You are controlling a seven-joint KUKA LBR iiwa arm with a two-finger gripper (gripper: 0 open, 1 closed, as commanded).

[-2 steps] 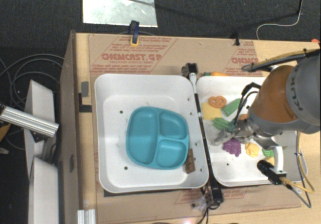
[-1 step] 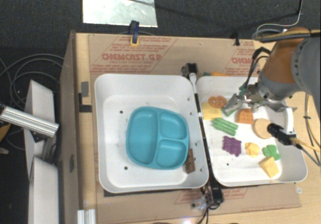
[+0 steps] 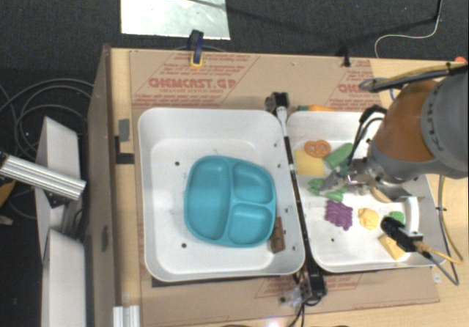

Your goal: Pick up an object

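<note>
Since the arm [image 3: 410, 135] is brought in from the right, the gripper [image 3: 335, 180] is seen low over the left half of the right bin [image 3: 344, 248], pointed toward the wall shared by the two bins. Whether it is spread or closed cannot be told at this slant, and nothing can be said to be held.

Two patches of green are seen touching or nearly touching the gripper. One green piece [image 3: 316, 186] lies just at its tip on the side of the dividing wall. A second green patch [image 3: 338, 155] lies just above it. Whether these belong to one toy cannot be made out. The nearer green piece is judged the likeliest target, because the tool is lowered right beside it.

Around this, the other candidates are scattered:
- A purple grape bunch [image 3: 338, 213] is just below the gripper.
- A yellow lump [image 3: 310, 165] lies against the dividing wall.
- A pretzel-shaped orange piece [image 3: 317, 147] is touching the yellow lump from above.
- A small yellow piece [image 3: 368, 218] and a small green piece [image 3: 396, 215] lie nearer the arm.

The toys are packed closely here, so a neighbour may be nudged or caught along with the target.

Farther out, the left bin [image 3: 168, 171] holds a teal divided plate [image 3: 231, 201] lying flat at its middle. A brown piece [image 3: 278, 234] is resting against that bin's right wall. Both are well apart from the tool and are judged to be outside this attempt.
</note>
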